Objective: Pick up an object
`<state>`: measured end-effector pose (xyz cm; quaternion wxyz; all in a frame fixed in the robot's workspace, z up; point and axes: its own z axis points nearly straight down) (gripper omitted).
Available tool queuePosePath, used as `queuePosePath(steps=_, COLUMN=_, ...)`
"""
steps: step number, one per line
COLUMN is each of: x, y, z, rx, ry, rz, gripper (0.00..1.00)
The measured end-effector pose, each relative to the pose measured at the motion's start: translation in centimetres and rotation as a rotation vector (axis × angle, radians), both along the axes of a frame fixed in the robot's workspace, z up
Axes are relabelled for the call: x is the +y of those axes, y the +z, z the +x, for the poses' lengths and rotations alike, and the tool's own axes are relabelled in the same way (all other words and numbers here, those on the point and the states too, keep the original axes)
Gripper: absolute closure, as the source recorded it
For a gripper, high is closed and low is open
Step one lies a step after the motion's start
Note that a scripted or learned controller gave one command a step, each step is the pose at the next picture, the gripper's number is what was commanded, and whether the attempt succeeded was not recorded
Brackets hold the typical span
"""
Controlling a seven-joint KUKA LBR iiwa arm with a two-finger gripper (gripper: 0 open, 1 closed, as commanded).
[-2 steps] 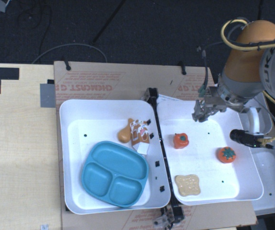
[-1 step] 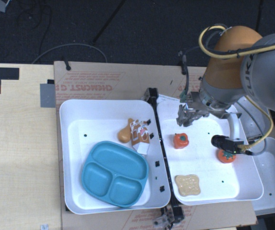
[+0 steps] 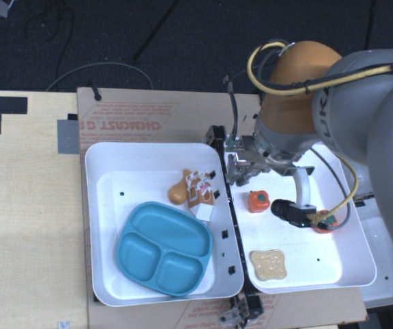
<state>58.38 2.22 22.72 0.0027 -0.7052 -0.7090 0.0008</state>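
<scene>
My gripper (image 3: 241, 173) hangs over the right bin (image 3: 350, 269), close to its left wall. Just below and to its right, a small red-orange toy vegetable (image 3: 258, 201) lies on the bin floor, apart from the gripper. A tan slice of toy toast (image 3: 268, 264) lies near the bin's front edge. In the left bin (image 3: 103, 184), a blue divided plate (image 3: 163, 248) sits in front. A brown pear-shaped toy (image 3: 177, 192) and a brown-and-white patterned packet (image 3: 199, 189) rest behind it.
The wall between the two bins (image 3: 227, 218) runs directly under the gripper's left side. A small red and green item (image 3: 324, 225) lies at the right of the right bin, partly under a yellow cable. The grey arm (image 3: 350, 115) covers the bin's back right.
</scene>
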Motion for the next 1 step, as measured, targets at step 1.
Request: queuePosePath(steps=1, x=5.64, y=-0.27, z=0.59, rx=-0.002, ry=0.0, rz=-0.001, gripper=1.0)
